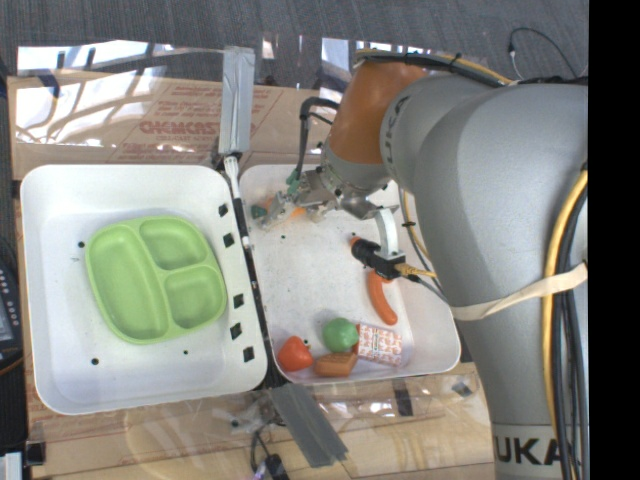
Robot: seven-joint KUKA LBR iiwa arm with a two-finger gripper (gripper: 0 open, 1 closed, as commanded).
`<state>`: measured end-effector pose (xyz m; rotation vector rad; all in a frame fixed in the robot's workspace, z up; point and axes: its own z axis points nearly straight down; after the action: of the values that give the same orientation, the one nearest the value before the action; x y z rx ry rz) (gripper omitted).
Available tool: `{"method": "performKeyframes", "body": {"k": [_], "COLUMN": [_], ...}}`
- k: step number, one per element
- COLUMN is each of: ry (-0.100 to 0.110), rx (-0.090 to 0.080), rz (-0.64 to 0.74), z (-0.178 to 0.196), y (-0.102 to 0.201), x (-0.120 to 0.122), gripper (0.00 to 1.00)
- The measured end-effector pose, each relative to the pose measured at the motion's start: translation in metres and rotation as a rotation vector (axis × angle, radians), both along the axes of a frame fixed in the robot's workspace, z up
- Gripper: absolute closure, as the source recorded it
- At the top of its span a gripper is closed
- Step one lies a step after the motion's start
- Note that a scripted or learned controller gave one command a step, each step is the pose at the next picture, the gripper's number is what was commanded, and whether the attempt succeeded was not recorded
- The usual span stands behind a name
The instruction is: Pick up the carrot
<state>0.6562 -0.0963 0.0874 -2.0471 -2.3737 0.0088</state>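
- The carrot (381,298) lies loose in the right bin (300,273), near its right wall.
- The gripper (283,208) sits low at that bin's far left corner (finger state: cannot tell).
- A green divided plate (155,278) fills the left bin (50,268).

The right-hand shallow white bin (262,298) has bare floor through its centre and left side. Along its lower edge a red tomato-like piece (294,353), a green ball (340,334), a brown block (336,365) and a printed red-and-white packet (381,344) crowd together. The orange carrot (381,298) lies near the right wall, under the bulky grey arm (480,188) covering the upper right.
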Motion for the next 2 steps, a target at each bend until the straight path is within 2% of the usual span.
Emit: {"method": "performKeyframes", "body": {"k": [1,2], "ry": [0.000,-0.008], "rx": [-0.003,-0.001], "rz": [-0.466,-0.089], "z": [0.001,0.003], "y": [-0.051,-0.094], "x": [0.000,0.002], "gripper": [0.00,0.00]}}
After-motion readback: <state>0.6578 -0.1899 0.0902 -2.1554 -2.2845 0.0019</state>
